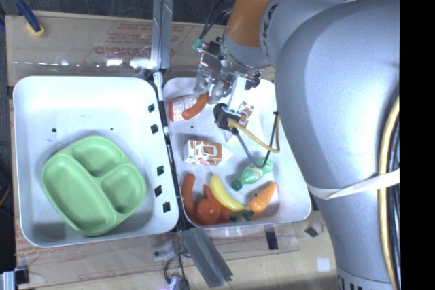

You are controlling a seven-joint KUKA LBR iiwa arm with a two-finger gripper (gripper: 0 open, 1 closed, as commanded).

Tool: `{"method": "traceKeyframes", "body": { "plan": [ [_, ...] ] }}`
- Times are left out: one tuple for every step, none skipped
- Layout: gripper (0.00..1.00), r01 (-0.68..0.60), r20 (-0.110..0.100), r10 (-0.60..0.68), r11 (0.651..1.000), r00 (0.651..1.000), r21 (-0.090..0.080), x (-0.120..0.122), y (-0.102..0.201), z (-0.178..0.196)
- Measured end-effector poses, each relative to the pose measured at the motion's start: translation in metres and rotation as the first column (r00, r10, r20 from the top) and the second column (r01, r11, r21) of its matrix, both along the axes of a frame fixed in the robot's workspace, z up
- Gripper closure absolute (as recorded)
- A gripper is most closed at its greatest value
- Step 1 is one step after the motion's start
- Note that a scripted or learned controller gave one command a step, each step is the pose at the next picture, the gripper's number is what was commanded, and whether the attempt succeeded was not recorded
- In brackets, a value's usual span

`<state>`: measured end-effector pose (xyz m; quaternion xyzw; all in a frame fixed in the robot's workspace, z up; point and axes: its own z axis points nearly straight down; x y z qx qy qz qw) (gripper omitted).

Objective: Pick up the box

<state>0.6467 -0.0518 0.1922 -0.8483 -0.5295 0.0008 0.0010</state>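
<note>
The box is a small white carton with orange print, lying flat in the middle of the right bin. My gripper hangs over the far end of that bin, well beyond the box and apart from it. Just under its tip lies an orange sausage, resting on a red-and-white packet. The view does not show whether the gripper touches the sausage. A black part with a yellow cable juts out beside the gripper toward the box.
Along the near side of the right bin lie a red sausage, a tomato, a banana, a carrot and a green bottle. A green divided plate sits in the left bin. The arm's bulk covers the right.
</note>
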Motion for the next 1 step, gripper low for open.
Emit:
{"method": "traceKeyframes", "body": {
  "plan": [
    [1.0,0.166,-0.006,-0.166,0.986,0.986,-0.001,-0.0315,0.0542,-0.0018]
  ]
}}
